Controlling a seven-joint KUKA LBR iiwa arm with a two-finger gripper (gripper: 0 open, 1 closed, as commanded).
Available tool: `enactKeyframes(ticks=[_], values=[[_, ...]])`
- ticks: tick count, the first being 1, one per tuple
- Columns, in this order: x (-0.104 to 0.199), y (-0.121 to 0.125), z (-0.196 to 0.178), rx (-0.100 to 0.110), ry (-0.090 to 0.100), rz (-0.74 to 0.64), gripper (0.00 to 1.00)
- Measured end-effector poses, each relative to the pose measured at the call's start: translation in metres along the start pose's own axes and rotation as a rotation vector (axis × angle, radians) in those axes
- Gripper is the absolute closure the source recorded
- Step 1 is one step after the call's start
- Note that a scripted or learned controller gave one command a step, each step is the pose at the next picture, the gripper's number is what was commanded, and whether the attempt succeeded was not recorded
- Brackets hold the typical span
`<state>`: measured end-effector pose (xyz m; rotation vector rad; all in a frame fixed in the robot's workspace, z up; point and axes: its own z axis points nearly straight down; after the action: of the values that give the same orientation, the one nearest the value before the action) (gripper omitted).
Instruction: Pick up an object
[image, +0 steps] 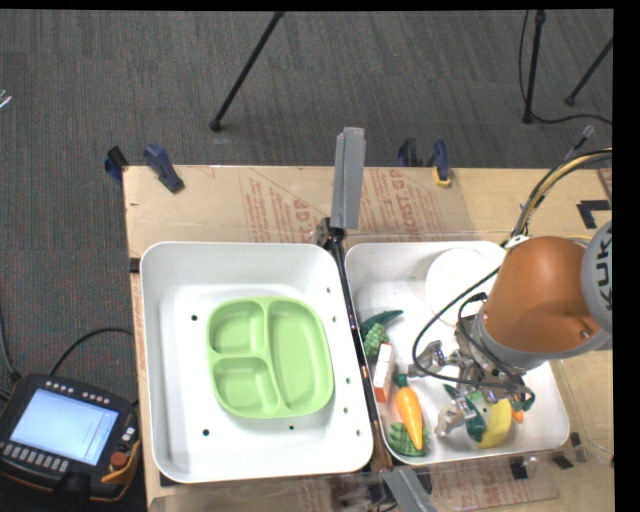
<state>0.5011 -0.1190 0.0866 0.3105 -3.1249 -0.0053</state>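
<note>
The right bin (400, 262) holds several toy foods. A dark green vegetable (380, 326) lies near its left wall, with a red and white box (383, 368) just below it. An orange carrot (409, 408) and a green leafy piece (405, 436) lie at the front left. A yellow fruit (495, 426) rests at the front right. My gripper (468, 395) hangs low over the bin's front right part, just above and left of the yellow fruit. The orange wrist band (540, 297) hides the bin behind it.
A green divided tray (270, 357) lies in the left bin (170, 300). A white round dish (458, 275) sits at the back of the right bin. A grey post (348, 180) stands behind the wall between the bins. A teach pendant (65, 430) lies on the floor at left.
</note>
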Motion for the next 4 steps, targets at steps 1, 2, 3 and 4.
enactKeyframes(ticks=[1, 2, 3, 4], values=[[0.010, 0.027, -0.002, 0.010, -0.004, -0.155, 0.00], [0.008, 0.030, -0.011, 0.006, -0.005, -0.162, 1.00], [0.008, 0.031, -0.010, 0.006, -0.004, -0.162, 0.00], [-0.061, -0.041, -0.001, 0.003, -0.004, -0.199, 0.00]])
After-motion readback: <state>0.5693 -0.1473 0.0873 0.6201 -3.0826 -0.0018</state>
